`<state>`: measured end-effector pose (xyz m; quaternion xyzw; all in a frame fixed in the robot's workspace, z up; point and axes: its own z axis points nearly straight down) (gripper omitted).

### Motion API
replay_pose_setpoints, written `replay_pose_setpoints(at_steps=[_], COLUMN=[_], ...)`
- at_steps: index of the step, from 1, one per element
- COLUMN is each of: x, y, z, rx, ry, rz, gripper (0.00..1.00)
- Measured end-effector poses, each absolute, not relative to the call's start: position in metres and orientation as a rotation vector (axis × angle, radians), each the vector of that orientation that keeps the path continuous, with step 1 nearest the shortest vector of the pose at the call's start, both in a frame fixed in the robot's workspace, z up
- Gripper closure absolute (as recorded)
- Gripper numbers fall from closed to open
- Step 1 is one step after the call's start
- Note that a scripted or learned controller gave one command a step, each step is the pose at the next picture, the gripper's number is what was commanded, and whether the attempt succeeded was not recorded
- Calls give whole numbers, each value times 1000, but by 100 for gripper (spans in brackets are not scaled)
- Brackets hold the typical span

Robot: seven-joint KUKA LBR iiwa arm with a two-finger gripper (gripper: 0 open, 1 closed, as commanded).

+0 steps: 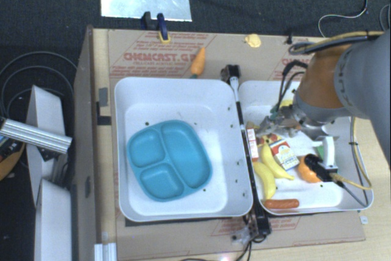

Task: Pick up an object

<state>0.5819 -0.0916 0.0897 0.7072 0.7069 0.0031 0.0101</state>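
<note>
I see the grey arm with orange band (330, 79) low over the right white bin (351, 202). Its two-finger gripper (282, 119) sits just above the yellow plastic banana (267, 168) and small red-and-white carton (282, 154); open or closed, can't tell. Left white bin (131, 101) holds a blue divided plastic tray (168, 159).

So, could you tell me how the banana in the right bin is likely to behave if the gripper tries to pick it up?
The banana looks curved and smooth, so it may slip or swivel between fingers. It lies against the small box, which could crowd a grasp. It is probably light and fairly stiff.
</note>
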Motion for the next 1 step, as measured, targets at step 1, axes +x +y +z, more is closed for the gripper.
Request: replay_pose_setpoints(at_steps=[1], x=[548], y=[-95], z=[90], rx=[2212], ry=[2205], rz=[15], gripper=[0])
